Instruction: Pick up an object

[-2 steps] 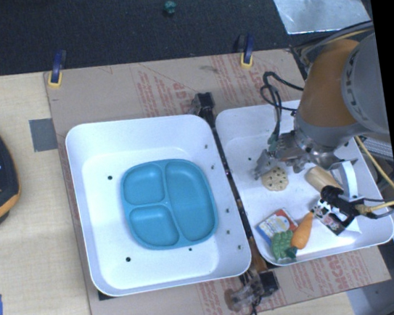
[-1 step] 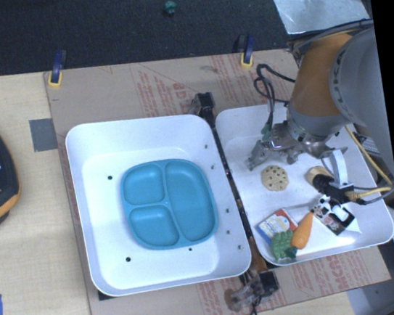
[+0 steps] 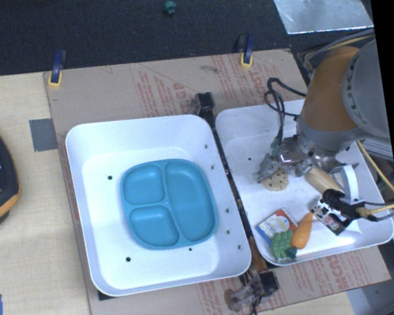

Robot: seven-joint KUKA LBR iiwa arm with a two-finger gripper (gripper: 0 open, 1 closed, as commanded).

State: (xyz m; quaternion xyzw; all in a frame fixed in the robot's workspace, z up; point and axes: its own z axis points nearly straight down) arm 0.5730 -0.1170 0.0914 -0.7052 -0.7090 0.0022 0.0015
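Locating the pick candidates relative to the gripper in the view's right-hand bin.

At the near edge of the right-hand bin (image 3: 242, 142) a toy carrot (image 3: 304, 230) lies flat. Its long axis runs diagonally, with the green end toward the near left and the orange tip toward the far right, and a small printed packet (image 3: 273, 223) sits just beside it. Farther in, a speckled tan lump (image 3: 278, 182) rests on the bin floor immediately on the near side of the gripper (image 3: 268, 171). It is roundish, with no clear long axis or heading, and contact between the two cannot be judged. Whether the jaws are open or closed cannot be told from this angle. The lump is probably the likeliest target, being far closer than the carrot, which lies well apart toward the near right. Across the divide, a blue divided plate (image 3: 168, 203) occupies the other bin (image 3: 95, 205) on the bench (image 3: 40, 286).
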